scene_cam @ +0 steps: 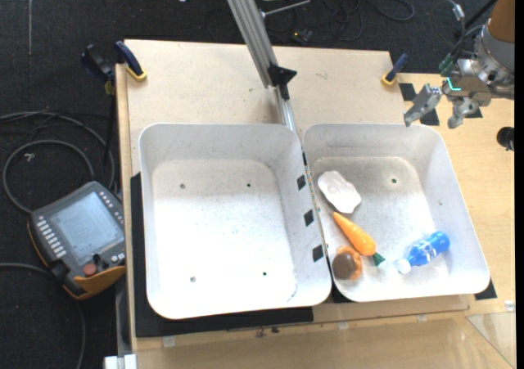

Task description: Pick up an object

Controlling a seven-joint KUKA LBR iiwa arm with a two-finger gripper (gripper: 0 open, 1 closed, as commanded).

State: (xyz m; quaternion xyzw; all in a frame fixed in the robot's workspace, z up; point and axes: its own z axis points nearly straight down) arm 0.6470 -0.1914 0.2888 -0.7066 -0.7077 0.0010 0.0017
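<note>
Gripper (440, 107) open, empty, above right bin's (458, 195) far rim; no legible labels on objs.

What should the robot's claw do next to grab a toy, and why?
Probably move toward the right bin and come down over the carrot. The claw hangs open above the bin's far corner, holding nothing, and the toys lie near the bin's front.

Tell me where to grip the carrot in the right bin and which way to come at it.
Grip the carrot across its thick orange middle, coming straight down, fingers closing across its narrow width. It lies flat and slanted, its green end beside the blue bottle and the brown ball close below, so the middle probably leaves most room. The gripper hangs beyond the bin's far rim.
</note>
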